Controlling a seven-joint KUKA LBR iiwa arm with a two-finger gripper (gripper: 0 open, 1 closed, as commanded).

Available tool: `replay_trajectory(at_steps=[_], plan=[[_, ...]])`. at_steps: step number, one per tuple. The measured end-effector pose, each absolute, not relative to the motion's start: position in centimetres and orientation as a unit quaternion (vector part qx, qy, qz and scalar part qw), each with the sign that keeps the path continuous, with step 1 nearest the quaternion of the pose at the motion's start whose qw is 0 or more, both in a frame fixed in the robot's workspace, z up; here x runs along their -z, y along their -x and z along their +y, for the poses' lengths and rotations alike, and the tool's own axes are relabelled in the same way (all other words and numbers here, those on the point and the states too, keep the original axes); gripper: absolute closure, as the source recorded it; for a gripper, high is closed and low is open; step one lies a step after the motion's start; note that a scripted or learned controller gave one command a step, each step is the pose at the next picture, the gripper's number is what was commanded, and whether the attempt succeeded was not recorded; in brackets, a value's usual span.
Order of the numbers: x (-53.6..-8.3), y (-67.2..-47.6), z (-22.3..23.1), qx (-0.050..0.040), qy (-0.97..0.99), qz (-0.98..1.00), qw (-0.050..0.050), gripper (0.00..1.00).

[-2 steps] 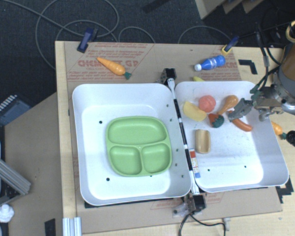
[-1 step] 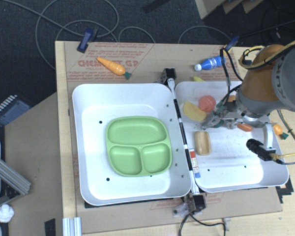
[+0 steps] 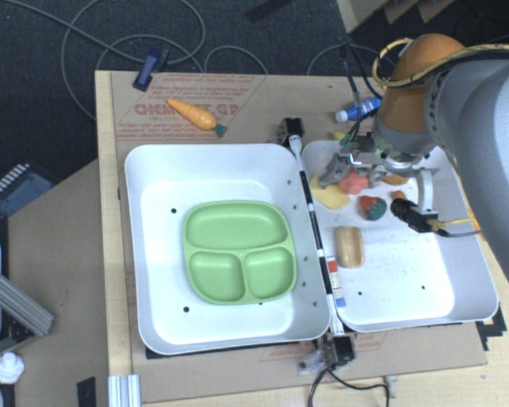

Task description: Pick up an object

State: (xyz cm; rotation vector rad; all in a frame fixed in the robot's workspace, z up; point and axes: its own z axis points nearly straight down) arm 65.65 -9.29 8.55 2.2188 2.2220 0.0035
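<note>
The gripper (image 3: 354, 170) hangs low over the right bin (image 3: 424, 299), its jaws' state impossible to tell, just above a pink object (image 3: 355, 183) beside a yellow piece (image 3: 328, 197).

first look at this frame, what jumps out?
The green divided plate stands out, alone in the middle of the left bin. Next is the grey arm with its orange band, reaching in from the right, its gripper low over a cluster of small toy foods at the back of the right bin. A toy carrot lies outside the bins, on the board behind the left one.
</note>
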Motion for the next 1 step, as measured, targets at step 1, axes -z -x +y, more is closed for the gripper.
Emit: replay_trajectory(at_steps=[1], plan=[[-9.69, -65.73, -9.33, -0.0016, -0.706, 0.708, 0.002, 1.0]])
